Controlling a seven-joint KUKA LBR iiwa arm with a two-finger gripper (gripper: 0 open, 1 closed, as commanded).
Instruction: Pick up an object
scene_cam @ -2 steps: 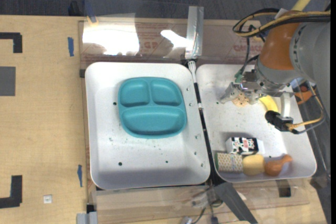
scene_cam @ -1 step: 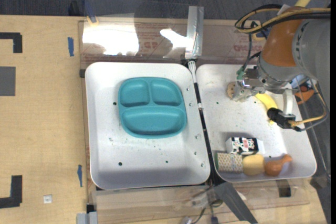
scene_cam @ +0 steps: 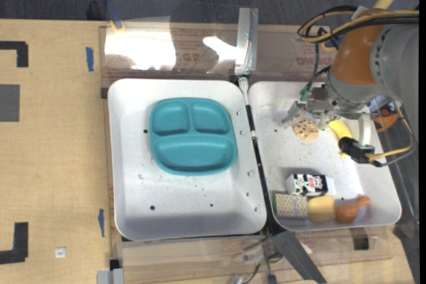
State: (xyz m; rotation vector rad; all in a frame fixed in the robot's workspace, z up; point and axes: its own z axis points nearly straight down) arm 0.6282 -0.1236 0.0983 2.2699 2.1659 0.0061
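Two white bins sit side by side; I take the right bin [scene_cam: 393, 199] as my landmark. Left of it, the other bin [scene_cam: 126, 203] carries a teal divided plate [scene_cam: 193, 134]. My gripper [scene_cam: 310, 111] hangs over the right bin's upper part, just above a tan round biscuit [scene_cam: 307, 130]; its grip I cannot tell. Along the right bin's lower edge lie a black-and-white box [scene_cam: 307, 183], a woven tan block [scene_cam: 291, 205] and a tan-and-orange toy [scene_cam: 336, 208].

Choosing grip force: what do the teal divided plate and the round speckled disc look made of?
Teal plate: likely moulded plastic, smooth and matte, uniform colour with soft rounded dividers. Speckled disc under the gripper: tan with dark dots, cookie-like; perhaps a plastic or foam toy, hard to tell.
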